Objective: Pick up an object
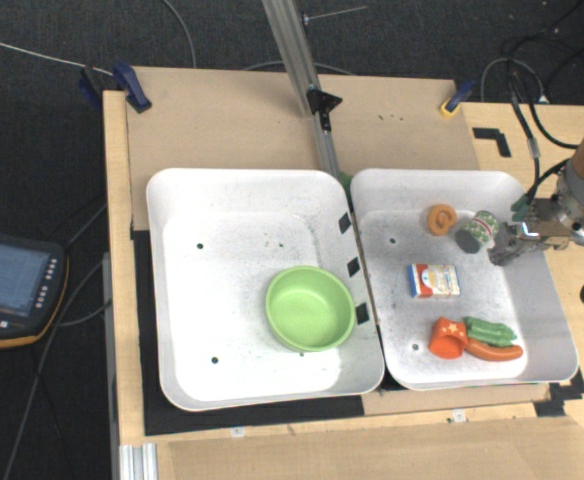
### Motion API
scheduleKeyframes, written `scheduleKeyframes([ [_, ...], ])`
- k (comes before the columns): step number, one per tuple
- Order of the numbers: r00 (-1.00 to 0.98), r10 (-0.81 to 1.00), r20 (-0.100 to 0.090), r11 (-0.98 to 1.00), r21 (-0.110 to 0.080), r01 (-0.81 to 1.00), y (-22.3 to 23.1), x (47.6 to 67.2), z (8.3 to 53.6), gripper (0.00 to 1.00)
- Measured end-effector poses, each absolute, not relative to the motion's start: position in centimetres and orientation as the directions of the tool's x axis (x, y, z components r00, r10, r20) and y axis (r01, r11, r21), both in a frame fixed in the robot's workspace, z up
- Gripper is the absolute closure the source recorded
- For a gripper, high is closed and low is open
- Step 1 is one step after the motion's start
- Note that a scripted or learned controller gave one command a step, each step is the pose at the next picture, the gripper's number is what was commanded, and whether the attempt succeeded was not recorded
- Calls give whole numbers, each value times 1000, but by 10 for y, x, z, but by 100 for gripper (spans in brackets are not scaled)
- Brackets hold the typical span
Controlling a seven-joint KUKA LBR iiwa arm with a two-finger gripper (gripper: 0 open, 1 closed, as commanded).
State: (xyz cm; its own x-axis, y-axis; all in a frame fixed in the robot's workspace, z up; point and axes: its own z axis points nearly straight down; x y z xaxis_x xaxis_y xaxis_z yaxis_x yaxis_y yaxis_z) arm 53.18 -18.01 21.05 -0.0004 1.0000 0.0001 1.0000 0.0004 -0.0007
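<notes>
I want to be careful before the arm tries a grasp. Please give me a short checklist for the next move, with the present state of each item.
1. Something within reach: ok. The gripper is in the right bin, beside the small can.
2. Can free of neighbours: not ok. The orange round piece lies close at its left.
3. Gripper state: cannot tell.
4. Already holding something: cannot tell.
5. Other targets free: ok. The small box lies apart; the carrot toy is near the bin's front rim.
6. Left bin: ok, the green bowl is far from the arm.
</notes>
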Motion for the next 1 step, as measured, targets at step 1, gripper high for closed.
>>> scheduleKeyframes([
  [1,-4,1000,1,4,0,1000,-137,539,209,100],
])
